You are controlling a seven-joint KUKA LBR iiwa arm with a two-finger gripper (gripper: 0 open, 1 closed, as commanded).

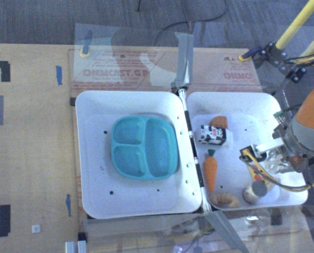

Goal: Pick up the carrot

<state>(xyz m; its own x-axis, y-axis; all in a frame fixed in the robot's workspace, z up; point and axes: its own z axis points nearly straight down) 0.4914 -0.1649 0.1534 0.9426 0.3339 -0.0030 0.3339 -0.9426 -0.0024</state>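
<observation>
Below, grey carpet, taped wooden bench point(30, 157), two white bins point(93, 194); gripper point(258, 168) state unclear.

The arm point(307, 125) is grey, with a broad orange band above its wrist. Below the band sits a pale metallic end effector point(262, 165) assembly of blocky silver parts. Yellow and black cables point(259, 168) loop beside it, and a thin dark cable curves under the wrist.
</observation>
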